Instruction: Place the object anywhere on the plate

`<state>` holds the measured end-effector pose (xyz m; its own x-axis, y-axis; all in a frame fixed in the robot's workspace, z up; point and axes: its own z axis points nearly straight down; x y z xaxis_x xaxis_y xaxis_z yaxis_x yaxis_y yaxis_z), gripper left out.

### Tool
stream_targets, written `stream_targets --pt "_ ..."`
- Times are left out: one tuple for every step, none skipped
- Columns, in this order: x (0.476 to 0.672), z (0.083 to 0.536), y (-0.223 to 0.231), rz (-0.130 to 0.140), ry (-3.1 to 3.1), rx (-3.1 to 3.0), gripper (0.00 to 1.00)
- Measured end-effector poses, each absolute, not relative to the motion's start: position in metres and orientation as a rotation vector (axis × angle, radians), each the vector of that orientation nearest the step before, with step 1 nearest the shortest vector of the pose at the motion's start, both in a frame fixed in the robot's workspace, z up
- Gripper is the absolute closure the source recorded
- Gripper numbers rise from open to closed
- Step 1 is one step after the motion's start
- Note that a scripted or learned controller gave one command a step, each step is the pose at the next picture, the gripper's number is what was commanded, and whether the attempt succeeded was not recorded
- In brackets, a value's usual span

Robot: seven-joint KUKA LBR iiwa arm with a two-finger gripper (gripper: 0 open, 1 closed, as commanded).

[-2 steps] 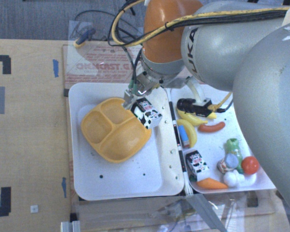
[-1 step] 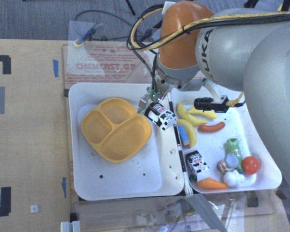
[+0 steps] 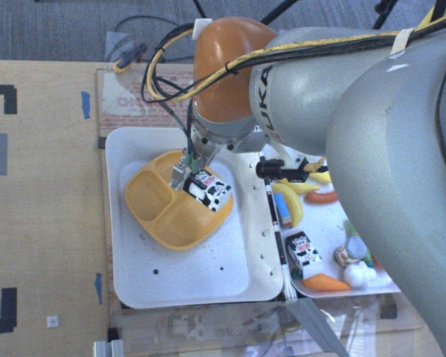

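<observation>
A yellow divided plate lies in the left white bin, toward its upper half. A black-and-white cow-patterned object rests on the plate's right rim. My gripper hangs below the orange wrist band, right at the upper left end of that object and over the plate's upper right compartment. The arm hides the top of the gripper, and whether it touches the object is unclear.
The right bin holds a banana, a blue item, a red sausage, a second cow-patterned block, a carrot and white pieces. The arm covers much of that bin.
</observation>
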<state>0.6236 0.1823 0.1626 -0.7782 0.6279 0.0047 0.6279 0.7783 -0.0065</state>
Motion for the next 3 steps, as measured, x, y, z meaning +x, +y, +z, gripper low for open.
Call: stream_targets --pt "0.6238 0.1630 0.1823 0.006 -2.957 -1.044 0.00" --pt "0.6238 0.1630 0.1823 0.006 -2.957 -1.044 0.00" --pt "0.6238 0.1630 0.1823 0.006 -2.957 -1.044 0.00"
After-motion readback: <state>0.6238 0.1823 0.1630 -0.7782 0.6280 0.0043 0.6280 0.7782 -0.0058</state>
